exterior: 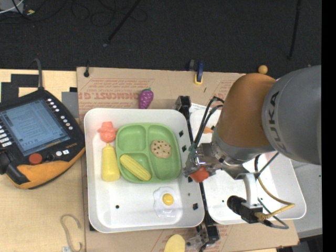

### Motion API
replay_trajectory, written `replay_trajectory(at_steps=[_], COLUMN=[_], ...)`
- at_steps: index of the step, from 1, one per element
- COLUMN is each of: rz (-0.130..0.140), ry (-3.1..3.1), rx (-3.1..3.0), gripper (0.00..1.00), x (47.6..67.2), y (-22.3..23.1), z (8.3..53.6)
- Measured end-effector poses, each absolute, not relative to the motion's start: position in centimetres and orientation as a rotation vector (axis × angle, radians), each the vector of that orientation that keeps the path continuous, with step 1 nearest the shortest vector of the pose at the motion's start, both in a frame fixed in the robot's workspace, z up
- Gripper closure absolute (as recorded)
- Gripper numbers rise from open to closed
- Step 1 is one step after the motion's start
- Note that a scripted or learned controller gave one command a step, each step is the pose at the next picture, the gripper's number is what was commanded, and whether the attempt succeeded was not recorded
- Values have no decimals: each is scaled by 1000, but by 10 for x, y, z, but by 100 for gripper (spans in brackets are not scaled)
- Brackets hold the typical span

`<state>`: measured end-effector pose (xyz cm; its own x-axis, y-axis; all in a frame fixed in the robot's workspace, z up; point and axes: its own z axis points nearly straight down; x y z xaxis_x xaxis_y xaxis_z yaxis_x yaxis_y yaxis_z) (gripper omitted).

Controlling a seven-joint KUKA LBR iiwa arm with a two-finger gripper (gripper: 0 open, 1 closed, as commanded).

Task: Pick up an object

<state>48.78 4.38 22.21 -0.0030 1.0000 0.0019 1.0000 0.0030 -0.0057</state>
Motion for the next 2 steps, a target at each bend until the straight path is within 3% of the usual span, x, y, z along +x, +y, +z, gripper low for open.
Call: replay_trajectory(at_steps=[2], rz=[3], ry=[-2218], rx=[-2222], gripper=[100], x=[496], y=[31], z=[222])
